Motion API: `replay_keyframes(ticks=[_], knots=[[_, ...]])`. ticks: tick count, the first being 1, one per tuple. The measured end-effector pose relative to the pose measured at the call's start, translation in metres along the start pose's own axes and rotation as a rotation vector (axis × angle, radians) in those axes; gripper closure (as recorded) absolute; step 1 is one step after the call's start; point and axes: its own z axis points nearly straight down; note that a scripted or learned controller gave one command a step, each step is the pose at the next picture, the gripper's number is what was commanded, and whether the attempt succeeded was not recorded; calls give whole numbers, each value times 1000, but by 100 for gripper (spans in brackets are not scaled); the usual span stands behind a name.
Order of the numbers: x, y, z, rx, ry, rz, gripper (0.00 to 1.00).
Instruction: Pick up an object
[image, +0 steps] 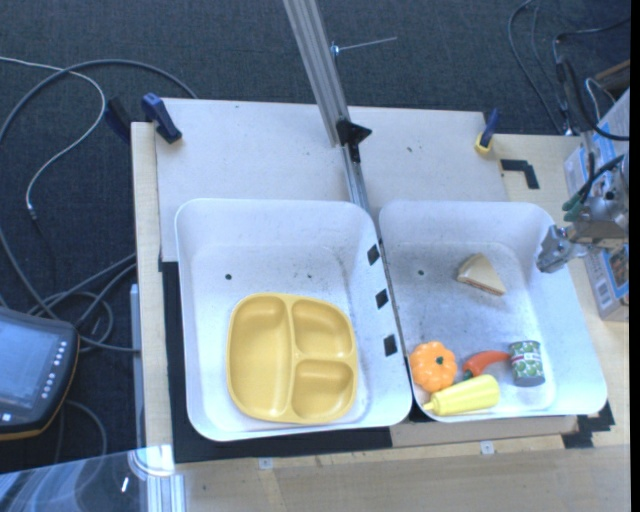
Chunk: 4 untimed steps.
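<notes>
Gripper (553, 252); one tray (292, 357), five toys.

Right bin (560, 300): middle floor bare, open from above. Sandwich wedge (482, 274) toward far side. Pumpkin (433, 366), corn (465, 396), red pepper (486, 359), green can (526, 362) crowd near edge, some touching. Left bin (200, 250): yellow tray (292, 357) fills near half; far half free.

Grey metal wrist (598, 222) — dark cables looped above it.
</notes>
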Motion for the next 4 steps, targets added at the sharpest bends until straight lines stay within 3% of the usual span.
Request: replay_keyframes(ticks=[1,4], knots=[[46,12,17,10,5,-4,100],[194,50,28,5,4,-5,100]])
